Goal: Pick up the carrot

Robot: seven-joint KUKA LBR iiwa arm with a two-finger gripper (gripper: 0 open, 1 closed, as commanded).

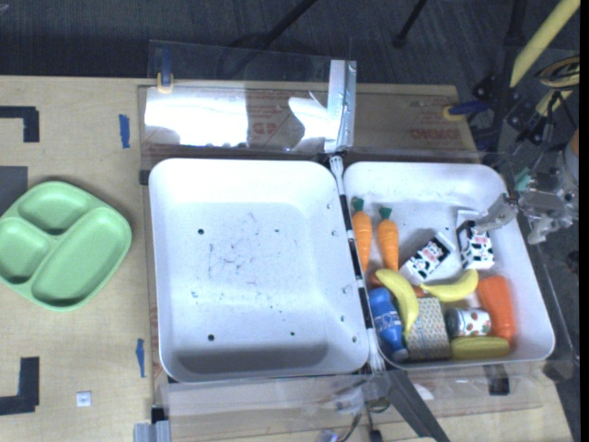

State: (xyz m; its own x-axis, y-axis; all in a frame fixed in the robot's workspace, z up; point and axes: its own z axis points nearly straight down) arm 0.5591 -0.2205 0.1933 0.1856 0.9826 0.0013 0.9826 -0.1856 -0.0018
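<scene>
Wooden bench [83, 109] under a slanted overhead camera, dark floor beyond. Two shallow white bins side by side: left bin [175, 191], right bin [433, 178]. Clear plastic panel [239, 109] upright behind left bin. Green divided plate [63, 243] on bench, well left of the bins.

Arm pose: gripper [497, 212] reaching in from the right over right bin's upper right corner, tilted toward the bin interior. Finger opening: cannot tell; nothing seen between the fingers.

Task items: two carrots upright against the right bin's left wall, side by side, green tops up. Left carrot [363, 238] next to the divider; right carrot [388, 240] just beside it. Both well apart from gripper.

Surrounding items in right bin:
- Two black-and-white cow-patterned cartons: carton one [429, 259], carton two [477, 246] just below gripper.
- Two bananas: banana one [401, 295] below the carrots, banana two [451, 288] beside it.
- One blue bottle [386, 320] along left wall.
- One speckled sponge [428, 330].
- One small printed can [469, 321].
- One orange bottle [497, 304] at right.
- One yellow piece [479, 346] at front wall.
</scene>
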